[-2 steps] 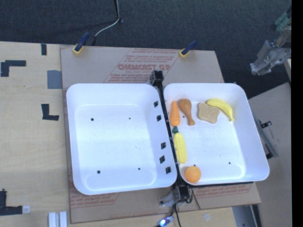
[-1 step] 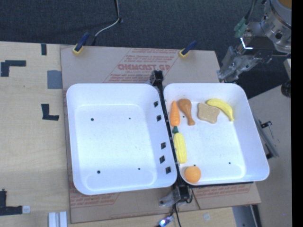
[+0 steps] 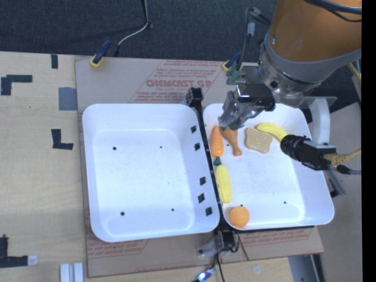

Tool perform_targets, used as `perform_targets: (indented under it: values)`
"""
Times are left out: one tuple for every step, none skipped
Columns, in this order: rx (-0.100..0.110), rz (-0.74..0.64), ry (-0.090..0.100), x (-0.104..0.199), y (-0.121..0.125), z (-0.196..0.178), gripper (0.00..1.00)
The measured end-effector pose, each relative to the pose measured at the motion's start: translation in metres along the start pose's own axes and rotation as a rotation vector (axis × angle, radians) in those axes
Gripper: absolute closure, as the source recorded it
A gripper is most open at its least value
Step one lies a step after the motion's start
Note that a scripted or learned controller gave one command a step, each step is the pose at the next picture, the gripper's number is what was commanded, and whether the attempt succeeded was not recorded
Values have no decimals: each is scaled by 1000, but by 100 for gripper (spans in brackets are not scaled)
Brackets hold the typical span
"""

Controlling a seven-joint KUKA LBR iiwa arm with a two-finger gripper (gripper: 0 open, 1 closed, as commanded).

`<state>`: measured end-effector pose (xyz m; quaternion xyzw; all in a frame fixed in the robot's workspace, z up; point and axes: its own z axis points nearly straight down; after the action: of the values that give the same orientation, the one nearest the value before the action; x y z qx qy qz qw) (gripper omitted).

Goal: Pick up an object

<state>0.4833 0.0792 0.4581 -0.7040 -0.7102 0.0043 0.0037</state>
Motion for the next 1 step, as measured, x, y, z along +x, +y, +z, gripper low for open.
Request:
perform_targets:
  values:
    - [1,7,-2,17,1,83,100]
